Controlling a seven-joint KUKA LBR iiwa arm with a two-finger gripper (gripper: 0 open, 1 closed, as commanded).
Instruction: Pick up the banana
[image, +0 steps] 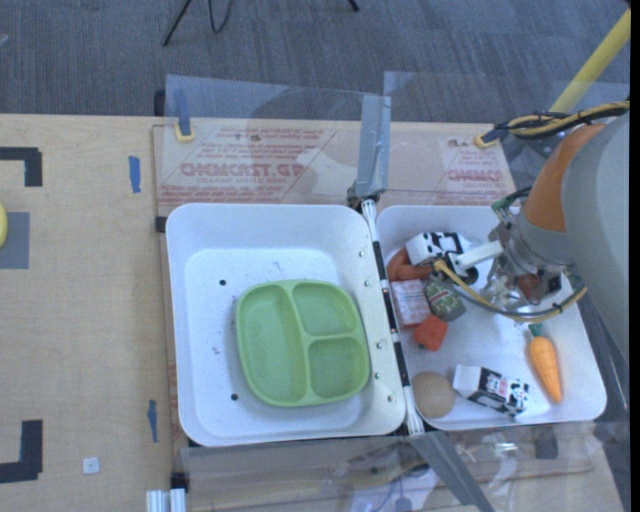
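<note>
Banana: its place, its long axis and the way it points cannot be told from this view. The tool (515, 285) hangs low over the right part of the right bin (480, 345), under the arm's grey wrist and orange band. How far it is open, and whether it has hold of anything, cannot be told either. Just below the tool in the view lies an orange carrot (545, 367), its green end toward the tool. Near the tool's left sit a dark green can (443, 300) and a red piece (431, 333), with a black-and-white patterned carton (437, 245) up and to the left. Farther down-left lie a small milk carton (490, 388) and a tan round thing (433, 393). Well to the tool's left, the left bin (200, 300) holds a green divided plate (300, 340), on the wooden surface (80, 300).
</note>
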